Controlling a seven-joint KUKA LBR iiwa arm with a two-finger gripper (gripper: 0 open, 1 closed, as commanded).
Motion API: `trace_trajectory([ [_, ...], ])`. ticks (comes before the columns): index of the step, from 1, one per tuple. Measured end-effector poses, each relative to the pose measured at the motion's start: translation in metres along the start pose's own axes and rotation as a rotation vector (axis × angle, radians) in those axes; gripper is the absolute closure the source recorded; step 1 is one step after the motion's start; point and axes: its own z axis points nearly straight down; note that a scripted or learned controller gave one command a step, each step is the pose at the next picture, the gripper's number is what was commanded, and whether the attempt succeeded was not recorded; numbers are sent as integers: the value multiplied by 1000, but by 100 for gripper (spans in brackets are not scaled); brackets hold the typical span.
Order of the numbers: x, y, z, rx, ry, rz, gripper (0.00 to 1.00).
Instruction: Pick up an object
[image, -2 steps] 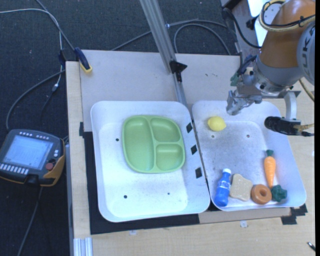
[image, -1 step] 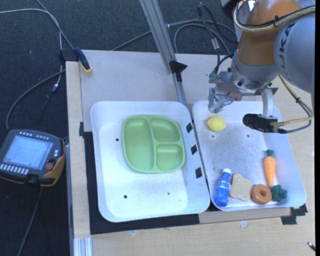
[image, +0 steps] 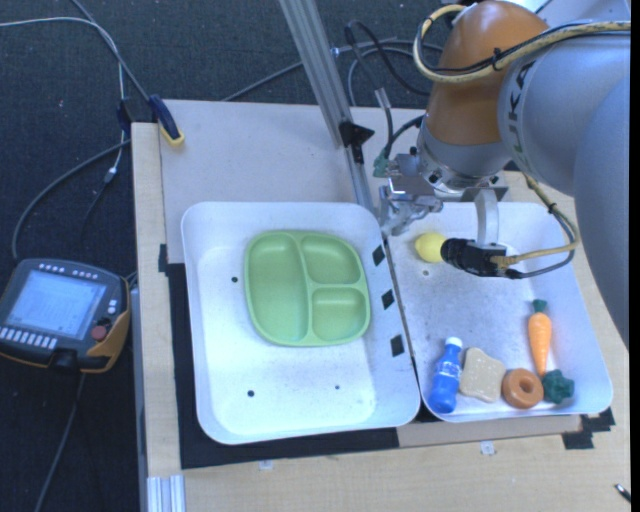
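My gripper (image: 405, 215) hangs over the far left corner of the right bin (image: 590, 330), under the orange-banded wrist. Just to its right and a little nearer lies a small yellow ball-like object (image: 429, 247), partly hidden by a black fitting with a cable (image: 474, 256). Along the bin's near edge sit a blue bottle (image: 447, 375), a slice of toast (image: 482, 376), a brown donut (image: 521, 388) and a green toy vegetable (image: 557, 385). An orange carrot (image: 540, 340) lies by the right wall. I see nothing held by the gripper.
The left bin (image: 215, 400) holds a green divided plate (image: 307, 288). A slanted metal post (image: 325, 80) rises behind the bins, close to the gripper. A teach pendant (image: 60, 315) lies on the floor at left.
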Motion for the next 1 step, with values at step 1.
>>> trace_trajectory([
  [1,59,1,-2,-4,0,-1,100],
])
